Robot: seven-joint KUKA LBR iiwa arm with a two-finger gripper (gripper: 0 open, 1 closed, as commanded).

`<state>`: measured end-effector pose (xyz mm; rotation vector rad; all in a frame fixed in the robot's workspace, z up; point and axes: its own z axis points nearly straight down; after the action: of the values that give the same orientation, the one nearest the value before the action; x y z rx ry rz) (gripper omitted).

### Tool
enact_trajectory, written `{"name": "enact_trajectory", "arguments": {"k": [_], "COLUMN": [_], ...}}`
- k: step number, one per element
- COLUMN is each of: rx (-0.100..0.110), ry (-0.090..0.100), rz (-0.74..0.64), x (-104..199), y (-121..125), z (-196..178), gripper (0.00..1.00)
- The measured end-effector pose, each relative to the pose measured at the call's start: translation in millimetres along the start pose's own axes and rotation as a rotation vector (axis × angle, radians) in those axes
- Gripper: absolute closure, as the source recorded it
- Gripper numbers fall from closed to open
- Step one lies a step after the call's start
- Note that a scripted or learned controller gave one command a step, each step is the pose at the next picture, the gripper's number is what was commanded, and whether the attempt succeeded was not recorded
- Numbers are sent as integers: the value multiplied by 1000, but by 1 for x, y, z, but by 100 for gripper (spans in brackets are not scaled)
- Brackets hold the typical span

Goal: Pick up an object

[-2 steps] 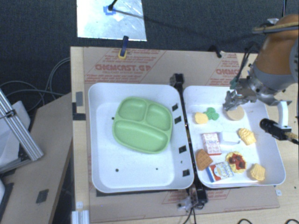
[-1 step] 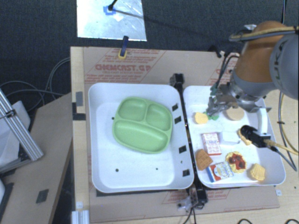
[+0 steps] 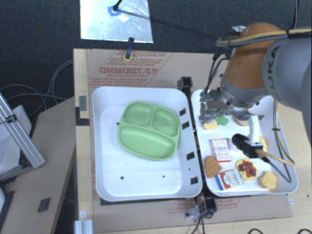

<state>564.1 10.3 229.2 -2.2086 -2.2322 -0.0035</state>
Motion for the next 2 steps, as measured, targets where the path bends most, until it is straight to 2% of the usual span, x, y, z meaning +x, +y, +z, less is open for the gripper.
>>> {"name": "enact_trajectory", "arguments": {"k": [1, 2], "rx": [2, 0], "ry": [-1, -1], "rz": [2, 3], "x": [50, 67], "y": [-31, -36], "z": [4, 12], "gripper": [100, 100]}}
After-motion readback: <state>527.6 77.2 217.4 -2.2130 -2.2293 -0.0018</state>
